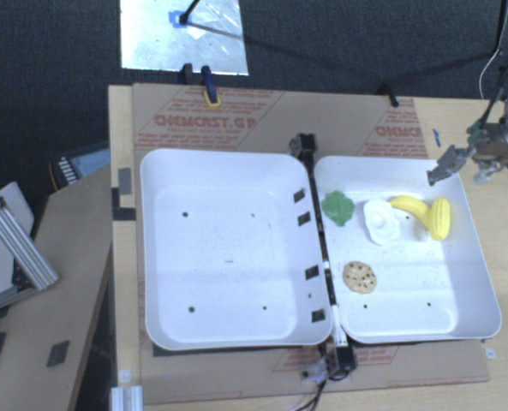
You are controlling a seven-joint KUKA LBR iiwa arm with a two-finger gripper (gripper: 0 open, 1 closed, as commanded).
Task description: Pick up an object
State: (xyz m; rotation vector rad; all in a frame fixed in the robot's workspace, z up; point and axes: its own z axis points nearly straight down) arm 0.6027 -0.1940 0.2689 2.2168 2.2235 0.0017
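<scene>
Objects for picking lie in the right bin [472,302], grouped in its upper half. A green leafy piece [338,207] sits nearest the divide between the bins. Just right of it lies a white fried-egg shape [380,221], and touching its upper right edge is a yellow banana [411,207]. A yellow corn cob [440,217] rests against the banana's far end. A round cookie [360,276] with dark chips lies apart, below the egg. The left bin [164,229] adjoins on the other side. The gripper [466,166] hangs at the right bin's upper right corner, above the rim, with its two fingers spread apart and nothing between them. It is well apart from the corn cob below.
</scene>
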